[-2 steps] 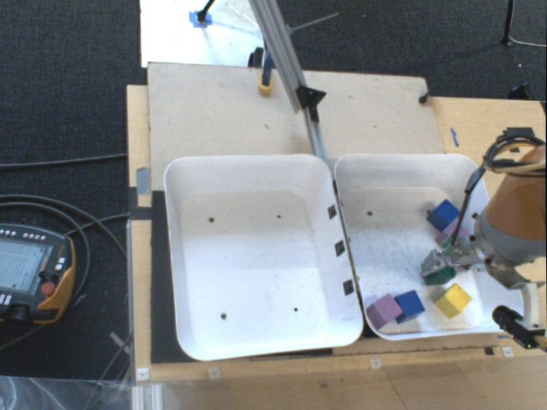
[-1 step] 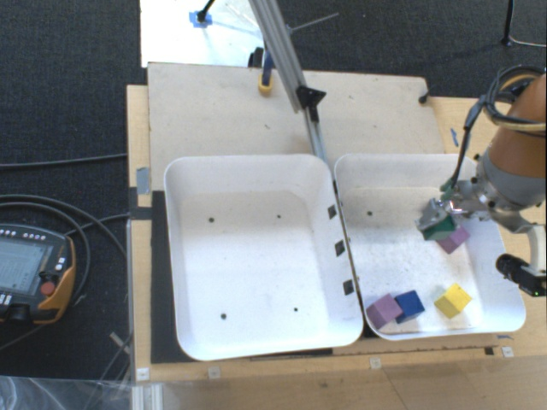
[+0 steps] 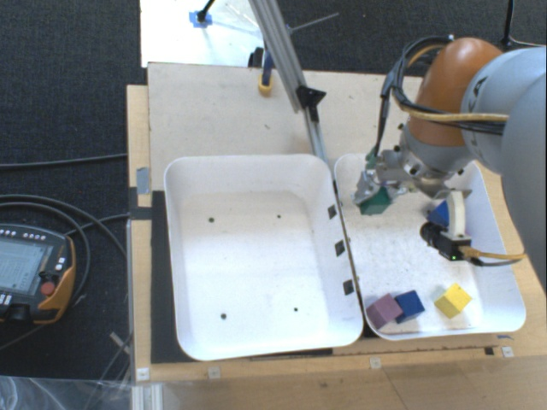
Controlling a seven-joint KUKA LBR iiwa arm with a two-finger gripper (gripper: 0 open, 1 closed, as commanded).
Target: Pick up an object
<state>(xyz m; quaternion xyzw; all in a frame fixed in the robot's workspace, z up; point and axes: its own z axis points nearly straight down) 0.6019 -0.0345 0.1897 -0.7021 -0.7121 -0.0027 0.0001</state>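
Note:
My gripper [image 3: 373, 191] hangs over the back left corner of the right bin [image 3: 504, 307], close to the wall it shares with the left bin. A dark green block [image 3: 374, 202] sits between the fingertips, and the gripper is shut on it. Lower in the same bin lie a purple block [image 3: 385, 309], a blue block [image 3: 411, 303] and a yellow block [image 3: 453, 300] along the front wall. Another blue block [image 3: 438, 213] shows partly behind the wrist hardware.
The left bin [image 3: 248, 166] stands beside the right one, their walls touching. A slanted metal pole [image 3: 282, 49] crosses the bench at the back and ends near the bins' shared corner. A teach pendant [image 3: 30, 272] lies off the bench at far left.

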